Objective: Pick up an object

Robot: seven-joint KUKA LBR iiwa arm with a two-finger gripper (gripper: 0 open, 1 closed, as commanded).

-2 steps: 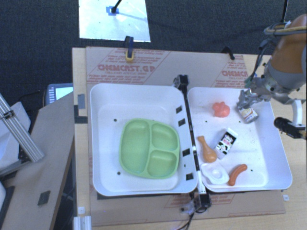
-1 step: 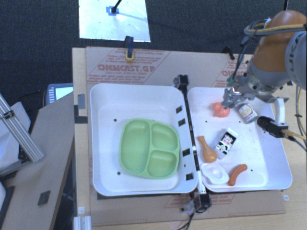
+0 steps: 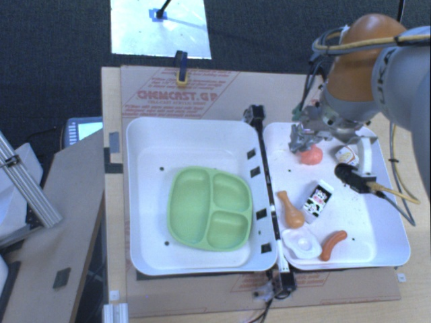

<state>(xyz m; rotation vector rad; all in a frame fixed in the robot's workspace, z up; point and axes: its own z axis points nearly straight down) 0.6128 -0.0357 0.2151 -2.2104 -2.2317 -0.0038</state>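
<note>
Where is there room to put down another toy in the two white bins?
Left bin: bare floor all round the green divided plate, widest along the far side. Right bin: a bare patch mid-floor, between the gripper over the pink toy and the carton. Its near corner is crowded: drumstick, fried egg, sausage.

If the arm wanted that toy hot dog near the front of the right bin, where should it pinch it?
Probably across the middle of the toy hot dog, coming straight down. It lies flat and slanted on the right bin, narrow across, with bare floor on both long sides.
</note>
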